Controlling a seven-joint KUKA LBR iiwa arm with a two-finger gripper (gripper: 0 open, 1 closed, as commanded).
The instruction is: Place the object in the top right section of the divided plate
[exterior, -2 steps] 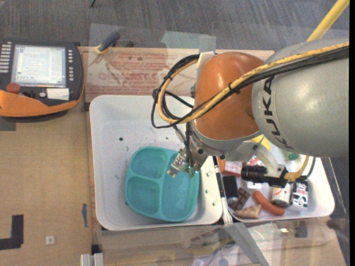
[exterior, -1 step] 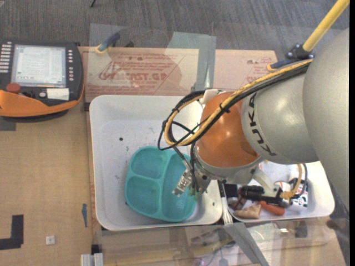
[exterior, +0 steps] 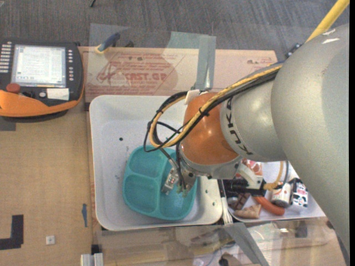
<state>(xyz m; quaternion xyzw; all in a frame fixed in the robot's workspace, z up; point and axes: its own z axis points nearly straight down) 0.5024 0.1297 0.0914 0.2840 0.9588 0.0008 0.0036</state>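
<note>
A teal divided plate [exterior: 148,186] lies in the left white bin [exterior: 108,148], toward its near right corner. The arm's orange wrist band [exterior: 208,132] hangs over the plate's right side and hides part of it. Below the wrist, the gripper [exterior: 176,183] reaches down over the right part of the plate. Its tips are small and dark against the teal, and I see no object clearly between them.
The right bin [exterior: 288,210] holds several small items, among them a red-orange piece [exterior: 270,205] and a brown piece [exterior: 247,211]. A teach pendant [exterior: 39,76] lies at the upper left. A cardboard sheet [exterior: 138,73] lies behind the bins.
</note>
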